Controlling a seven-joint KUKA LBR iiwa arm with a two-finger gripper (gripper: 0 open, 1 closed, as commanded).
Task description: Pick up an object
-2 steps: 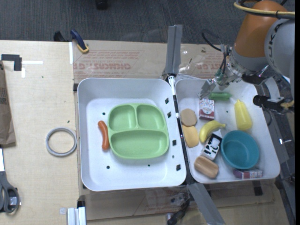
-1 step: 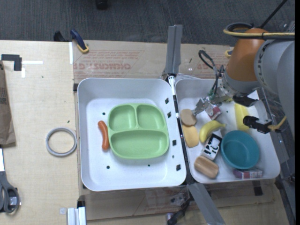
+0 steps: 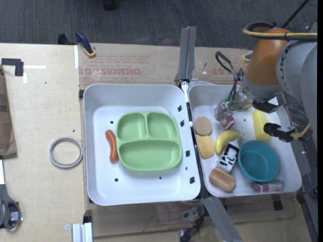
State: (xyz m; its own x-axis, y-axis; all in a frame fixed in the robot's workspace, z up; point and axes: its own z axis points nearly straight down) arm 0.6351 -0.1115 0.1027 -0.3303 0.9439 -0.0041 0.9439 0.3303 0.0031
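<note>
The jaws [image 3: 228, 105] are reaching down into the back of the right bin [image 3: 287, 185], and their state cannot be told, because the wrist and cabling are masking the tips. They are hanging directly over a small crumpled packet [image 3: 224, 114] with red and silver on it, which is lying near the bin's rear wall. This is probably the object being targeted, but nothing confirms a hold on it.

The right bin is carrying most of the objects, so the arm [image 3: 282, 59] is working on this side. Its contents are lying loose and close together:

- a yellow banana [image 3: 227, 138], just in front of the packet;
- a round tan disc [image 3: 203, 126] and a pale yellow block [image 3: 205, 146], along the bin's left wall;
- a black-and-white printed card [image 3: 228, 158], touching the banana's lower end;
- a bread-like brown roll [image 3: 222, 179], at the front left corner;
- a blue bowl [image 3: 258, 160], upright, toward the front right;
- a yellow cylinder [image 3: 260, 123], behind the bowl;
- a small flat tube [image 3: 266, 186], against the front wall.

The left bin [image 3: 96, 150] is holding a green divided plate [image 3: 149, 141], lying flat at its centre, with an orange sausage-shaped piece [image 3: 112, 145] just beside the plate's left edge. A grey ring [image 3: 65, 152] is resting on the worktop [image 3: 40, 110], left of both bins.
</note>
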